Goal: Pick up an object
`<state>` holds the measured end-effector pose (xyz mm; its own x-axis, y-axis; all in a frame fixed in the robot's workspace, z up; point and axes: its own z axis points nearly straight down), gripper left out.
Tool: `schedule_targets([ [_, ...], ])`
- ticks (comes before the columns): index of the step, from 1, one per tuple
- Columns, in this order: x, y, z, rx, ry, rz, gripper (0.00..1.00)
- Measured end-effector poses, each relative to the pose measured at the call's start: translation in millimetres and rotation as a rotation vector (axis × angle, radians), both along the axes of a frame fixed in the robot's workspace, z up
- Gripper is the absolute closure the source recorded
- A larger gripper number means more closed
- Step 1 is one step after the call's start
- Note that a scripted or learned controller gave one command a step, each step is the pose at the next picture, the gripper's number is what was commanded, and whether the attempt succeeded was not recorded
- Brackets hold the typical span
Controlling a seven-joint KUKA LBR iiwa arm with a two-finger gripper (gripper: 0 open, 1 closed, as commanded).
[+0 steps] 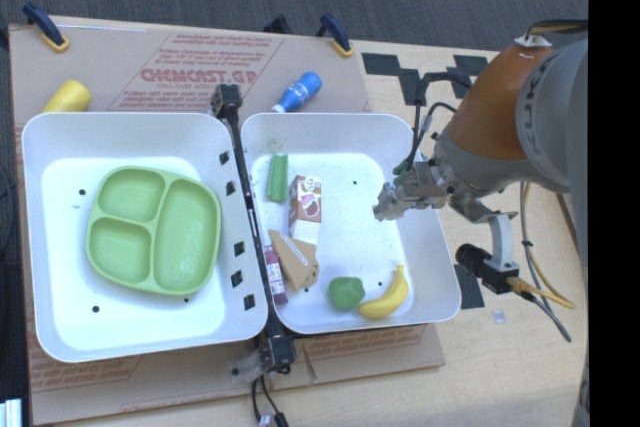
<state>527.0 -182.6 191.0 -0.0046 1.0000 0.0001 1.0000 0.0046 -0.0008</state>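
The arm (pixel 520 115) is seen reaching in from the right, grey with its orange band above the wrist, and the gripper (pixel 392 205) is positioned over the right-hand part of the right bin (pixel 425 260), close to that bin's right wall. Whether the gripper is open or closed cannot be told from this angle, and nothing can be made out in its grasp.

In the right bin several objects are laid out. A green stick-shaped piece (pixel 277 176) is found near the upper left, lying roughly upright along the divider side. Just beside it, to the right, a small carton (pixel 306 202) in white and dark red is seen. Below that a brown wedge-shaped item (pixel 295 261) is placed against the left wall. Along the lower edge a small green round object (pixel 346 292) is seen, and a yellow banana (pixel 387 296) is curved just beside it on the right. All of these are well apart from the gripper, which is set above bare white floor.

In the left bin (pixel 45 245) a light green divided plate (pixel 153 229) with three compartments is held.

Behind the bins, on the cardboard sheet (pixel 190 75), a blue and white bottle (pixel 298 92) is lying tilted, and a yellow object (pixel 68 97) is seen at the far left
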Motion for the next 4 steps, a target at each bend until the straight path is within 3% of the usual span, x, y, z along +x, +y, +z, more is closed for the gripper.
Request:
schedule_targets([
  [1, -4, 16, 18, 0.0, -0.002, 0.001, 1.0],
  [2, 23, 12, 6, 0.0, 0.0, 0.001, 1.0],
  [3, 99, -5, 15, -0.001, -0.002, 0.002, 1.0],
  [4, 90, 75, -57, 0.002, 0.004, 0.002, 1.0],
])
